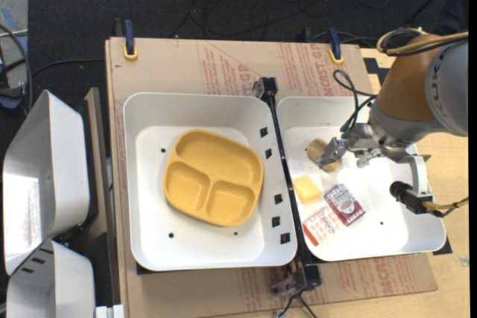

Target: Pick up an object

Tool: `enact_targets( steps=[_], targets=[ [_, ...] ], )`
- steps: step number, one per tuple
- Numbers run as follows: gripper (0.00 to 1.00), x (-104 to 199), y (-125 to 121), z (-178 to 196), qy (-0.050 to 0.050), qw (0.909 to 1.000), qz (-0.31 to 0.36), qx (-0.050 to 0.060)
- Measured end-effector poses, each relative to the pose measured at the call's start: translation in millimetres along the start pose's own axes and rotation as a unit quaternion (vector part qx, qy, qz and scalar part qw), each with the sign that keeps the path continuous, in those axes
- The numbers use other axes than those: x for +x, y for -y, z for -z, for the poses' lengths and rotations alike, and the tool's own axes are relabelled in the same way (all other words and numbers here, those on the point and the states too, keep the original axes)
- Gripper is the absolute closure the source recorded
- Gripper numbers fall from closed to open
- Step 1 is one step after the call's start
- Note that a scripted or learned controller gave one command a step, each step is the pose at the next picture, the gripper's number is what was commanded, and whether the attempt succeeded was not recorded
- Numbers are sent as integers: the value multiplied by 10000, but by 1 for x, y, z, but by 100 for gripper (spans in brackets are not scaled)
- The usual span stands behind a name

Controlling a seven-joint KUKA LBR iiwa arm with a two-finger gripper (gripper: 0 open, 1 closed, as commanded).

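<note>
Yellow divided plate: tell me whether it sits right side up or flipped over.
Right side up. The yellow divided plate lies flat in the left bin with its three hollows facing the camera, nothing in them.

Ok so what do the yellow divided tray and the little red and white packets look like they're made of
The yellow tray looks like moulded plastic with a matte finish: one even colour, rounded compartment walls, soft highlights. The two red-and-white packets appear to be printed film or foil wrappers, slightly glossy and flat with crinkled edges; too small to tell which.
</note>
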State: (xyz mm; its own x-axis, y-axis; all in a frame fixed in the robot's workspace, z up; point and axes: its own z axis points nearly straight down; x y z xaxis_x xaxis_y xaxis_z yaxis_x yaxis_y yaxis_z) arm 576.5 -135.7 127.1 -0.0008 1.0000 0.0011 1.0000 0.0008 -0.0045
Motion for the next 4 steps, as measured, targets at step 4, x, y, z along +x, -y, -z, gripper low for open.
enact_targets(
  steps=[4],
  targets=[
    [100,50,-12,93,-1,10000,40,-39]
  ],
)
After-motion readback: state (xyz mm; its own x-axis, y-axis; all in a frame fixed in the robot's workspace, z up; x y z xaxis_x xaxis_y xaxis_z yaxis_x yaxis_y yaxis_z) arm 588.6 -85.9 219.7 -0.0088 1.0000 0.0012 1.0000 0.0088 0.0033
